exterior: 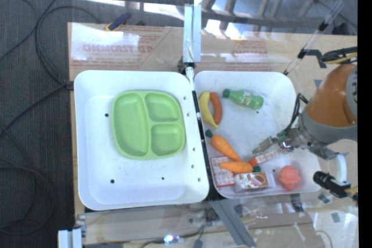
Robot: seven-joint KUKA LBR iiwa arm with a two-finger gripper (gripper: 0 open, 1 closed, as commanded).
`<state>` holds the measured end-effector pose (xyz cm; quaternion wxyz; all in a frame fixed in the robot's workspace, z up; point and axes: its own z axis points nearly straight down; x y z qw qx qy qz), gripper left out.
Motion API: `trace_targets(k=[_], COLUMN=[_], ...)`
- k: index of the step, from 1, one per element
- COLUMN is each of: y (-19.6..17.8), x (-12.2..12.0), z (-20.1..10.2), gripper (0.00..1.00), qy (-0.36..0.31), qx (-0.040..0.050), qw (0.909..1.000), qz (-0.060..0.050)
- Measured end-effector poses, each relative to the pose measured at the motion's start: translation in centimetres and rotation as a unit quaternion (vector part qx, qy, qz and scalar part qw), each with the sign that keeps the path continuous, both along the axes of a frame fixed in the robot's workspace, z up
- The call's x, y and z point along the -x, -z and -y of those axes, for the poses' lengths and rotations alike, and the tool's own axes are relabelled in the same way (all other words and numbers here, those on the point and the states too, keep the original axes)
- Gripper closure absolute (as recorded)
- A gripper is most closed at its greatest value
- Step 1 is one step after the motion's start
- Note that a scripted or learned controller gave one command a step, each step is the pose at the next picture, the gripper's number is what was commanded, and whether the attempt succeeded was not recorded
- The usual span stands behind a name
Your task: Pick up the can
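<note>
The right bin holds a red, rounded object near its front right corner; it is the nearest thing to a can in shape, and I cannot make out its label. My gripper hangs low over the bin's middle right, just left of and behind that red object and apart from it. Its two fingers point left and stand open with nothing between them. The fingertips lie close to the right end of an orange carrot.
Also in the right bin are a green bottle, a banana beside a sausage, a second carrot, a small carton and a flat packet. The left bin holds a green divided plate.
</note>
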<state>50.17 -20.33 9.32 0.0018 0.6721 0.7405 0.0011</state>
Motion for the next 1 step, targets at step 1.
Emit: trace_targets(k=[1], y=[-0.01], x=[0.48], z=[-3.67], gripper=[0.00], qy=[-0.259], qx=[0.0114], qw=[0.9658], qz=[0.017])
